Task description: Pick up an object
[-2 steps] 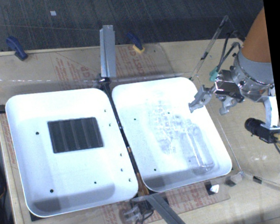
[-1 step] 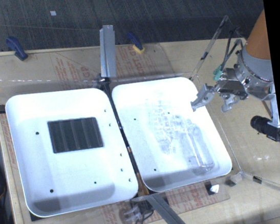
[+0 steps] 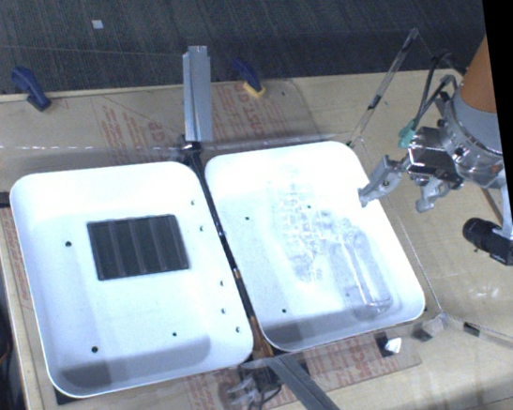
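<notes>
Currently: two bins, one clear item to lift, arm parked at the right.

From the left, I log the left bin (image 3: 49, 276) carrying a dark ribbed panel (image 3: 138, 245) set flat near its middle. Next, the right bin (image 3: 244, 248) holds a clear plastic bottle (image 3: 361, 275) lying on its side toward the near right corner, with a faint transparent litter beside it that I cannot resolve. I judge the bottle light, thin-walled, slippery and inclined to roll, so I would close across its body, not its neck. Rightmost, the gripper (image 3: 395, 180) hangs just outside the bin's right rim, carrying nothing; whether it is spread or closed I cannot tell.
</notes>
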Robot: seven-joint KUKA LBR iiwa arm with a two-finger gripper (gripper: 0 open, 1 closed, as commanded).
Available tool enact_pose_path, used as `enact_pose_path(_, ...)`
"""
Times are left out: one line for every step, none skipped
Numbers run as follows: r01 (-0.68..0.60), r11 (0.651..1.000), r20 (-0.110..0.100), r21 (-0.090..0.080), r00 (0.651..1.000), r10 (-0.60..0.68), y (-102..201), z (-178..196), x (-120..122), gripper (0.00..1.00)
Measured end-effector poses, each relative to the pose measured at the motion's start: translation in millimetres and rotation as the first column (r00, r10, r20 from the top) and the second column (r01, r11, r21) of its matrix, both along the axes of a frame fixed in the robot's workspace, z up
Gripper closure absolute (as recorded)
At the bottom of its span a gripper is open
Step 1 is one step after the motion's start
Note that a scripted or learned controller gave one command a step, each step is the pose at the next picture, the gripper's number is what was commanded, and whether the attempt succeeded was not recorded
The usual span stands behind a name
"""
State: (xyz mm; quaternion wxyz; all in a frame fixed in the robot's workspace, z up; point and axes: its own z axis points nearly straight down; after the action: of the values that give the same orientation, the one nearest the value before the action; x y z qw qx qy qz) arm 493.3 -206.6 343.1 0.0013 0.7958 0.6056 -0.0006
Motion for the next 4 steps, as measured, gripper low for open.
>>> enact_pose_path(-0.006,1.0,0.001,-0.001,1.0,0.006,0.3,10.0,1.1,1.0)
enact_pose_path(0.42,0.908,0.003,0.002,0.908,-0.42,56.0,41.3,-15.1,1.0)
enact_pose_path(0.621,0.784,-0.003,0.003,0.784,-0.621,115.5,33.1,-3.0,1.0)
enact_pose_path(0.613,0.79,-0.003,0.002,0.79,-0.613,116.5,42.9,-1.8,1.0)
